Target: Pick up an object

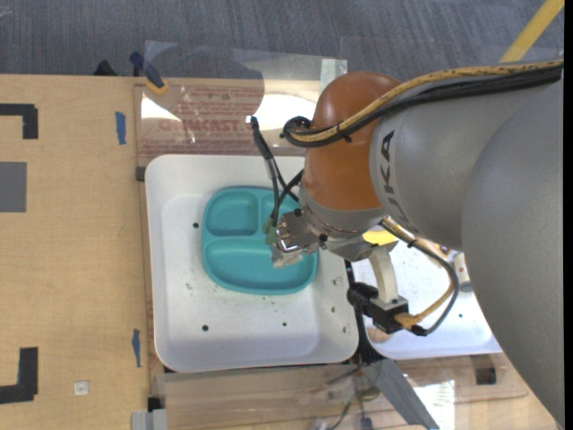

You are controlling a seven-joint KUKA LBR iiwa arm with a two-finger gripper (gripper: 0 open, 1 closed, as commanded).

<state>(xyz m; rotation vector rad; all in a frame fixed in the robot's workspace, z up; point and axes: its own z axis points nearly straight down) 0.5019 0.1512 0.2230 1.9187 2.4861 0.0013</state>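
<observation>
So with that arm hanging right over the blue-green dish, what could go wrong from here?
Judging from this view:
1. The end effector sits at the right edge of the teal divided plate; a grip on the rim alone might slip.
2. The plate looks wide and shallow, so it could tilt or drag across the white bin.
3. Loose cables hang nearby and might snag.

A teal plastic divided plate (243, 240) lies in a shallow white plastic bin (179, 321) flecked with small dark dots. The large arm (483, 177) is grey with a glossy orange band (345, 141) and black and yellow cables. The metal end effector (286, 242) is silvery. The flat wooden counter (63, 267) is pale tan with black corner marks and blue tape bits.
</observation>
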